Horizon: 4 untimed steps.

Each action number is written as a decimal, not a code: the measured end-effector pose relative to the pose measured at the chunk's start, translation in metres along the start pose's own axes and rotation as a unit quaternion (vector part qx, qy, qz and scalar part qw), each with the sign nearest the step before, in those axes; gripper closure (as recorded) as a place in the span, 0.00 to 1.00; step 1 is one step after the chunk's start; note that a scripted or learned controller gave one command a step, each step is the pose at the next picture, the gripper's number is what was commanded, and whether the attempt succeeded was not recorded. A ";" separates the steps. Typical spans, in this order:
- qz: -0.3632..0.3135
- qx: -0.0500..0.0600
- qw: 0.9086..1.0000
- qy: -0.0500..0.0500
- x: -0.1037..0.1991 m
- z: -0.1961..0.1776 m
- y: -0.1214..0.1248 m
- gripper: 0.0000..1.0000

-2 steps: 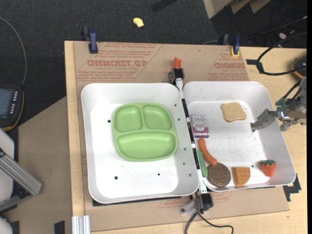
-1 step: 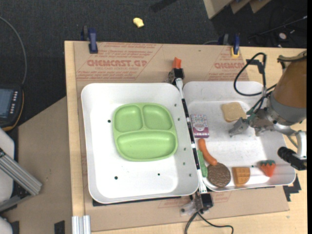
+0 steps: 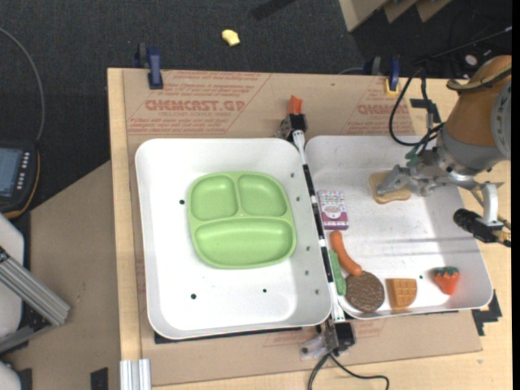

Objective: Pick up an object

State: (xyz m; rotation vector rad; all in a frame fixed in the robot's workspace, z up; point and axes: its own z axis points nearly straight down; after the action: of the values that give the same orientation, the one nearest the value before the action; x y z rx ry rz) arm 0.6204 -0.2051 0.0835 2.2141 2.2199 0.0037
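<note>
Several toy foods lie in the right bin (image 3: 422, 234). A tan, bread-like piece (image 3: 388, 188) rests near the bin's back middle. My gripper (image 3: 406, 179) reaches in from the right and sits low right against this piece, on its right side. Whether the piece is in its grasp is unclear from this angle. A pink and white box (image 3: 333, 208) lies by the bin's left wall, with an orange carrot (image 3: 345, 254) just in front of it. Along the front edge sit a brown round patty (image 3: 365, 292), a waffle square (image 3: 401, 292) and a red strawberry (image 3: 446, 279).
The left bin (image 3: 162, 275) holds a green divided plate (image 3: 241, 219). A black divider rail (image 3: 313, 210) runs between the two bins. The grey arm with its orange band (image 3: 475, 120) and cables hangs over the right bin's back right corner.
</note>
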 end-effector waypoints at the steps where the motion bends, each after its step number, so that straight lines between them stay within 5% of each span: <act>1: -0.001 -0.001 1.000 0.001 0.052 -0.003 0.019 0.00; 2: 0.000 0.000 1.000 0.001 0.055 -0.002 0.048 0.00; 3: -0.001 0.004 1.000 0.002 0.101 -0.002 0.029 0.00; 4: 0.000 0.001 1.000 0.001 0.098 -0.013 0.030 1.00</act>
State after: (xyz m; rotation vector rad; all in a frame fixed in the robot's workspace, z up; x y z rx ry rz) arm 0.6504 -0.1069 0.0961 2.2177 2.2215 0.0031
